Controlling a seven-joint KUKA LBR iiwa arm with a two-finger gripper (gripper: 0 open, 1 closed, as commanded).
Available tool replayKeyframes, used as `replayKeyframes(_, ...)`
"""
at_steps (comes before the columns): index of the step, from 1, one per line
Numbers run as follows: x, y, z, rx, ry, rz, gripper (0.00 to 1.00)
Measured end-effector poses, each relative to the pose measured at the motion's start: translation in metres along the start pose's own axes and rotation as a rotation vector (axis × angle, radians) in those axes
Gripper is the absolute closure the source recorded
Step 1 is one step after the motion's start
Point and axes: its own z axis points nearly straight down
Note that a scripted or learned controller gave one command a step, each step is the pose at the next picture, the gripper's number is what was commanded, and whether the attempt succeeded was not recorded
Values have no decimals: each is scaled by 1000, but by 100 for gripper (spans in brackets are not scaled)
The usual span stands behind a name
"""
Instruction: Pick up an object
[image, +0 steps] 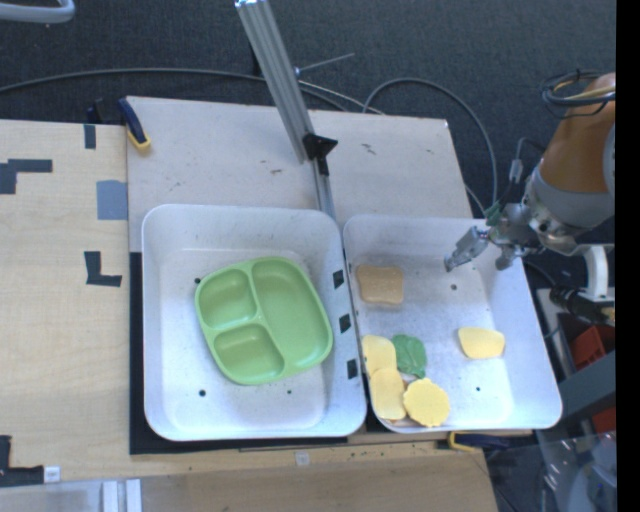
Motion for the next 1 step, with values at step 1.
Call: replayKeyframes(1,0,0,0,0,0,0,0)
